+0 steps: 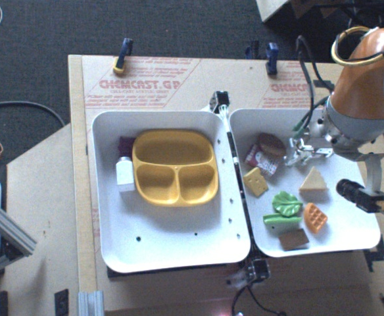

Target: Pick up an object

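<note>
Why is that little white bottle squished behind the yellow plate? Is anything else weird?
The white bottle lies wedged between the yellow divided plate and the left bin's wall, beside a dark object. Nothing looks spilled or broken.

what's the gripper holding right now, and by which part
Cannot be told. The gripper hangs over the right bin near the brown piece, with nothing visibly caught in it.

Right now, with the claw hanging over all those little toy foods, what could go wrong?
The gripper hovers over the right bin, where pieces crowd together. The brown piece touches the red-and-white packet, so it might nudge both or lift two. The yellow cheese cube and pale wedge look smooth and angled, so they may slip. It could also close on nothing.
</note>
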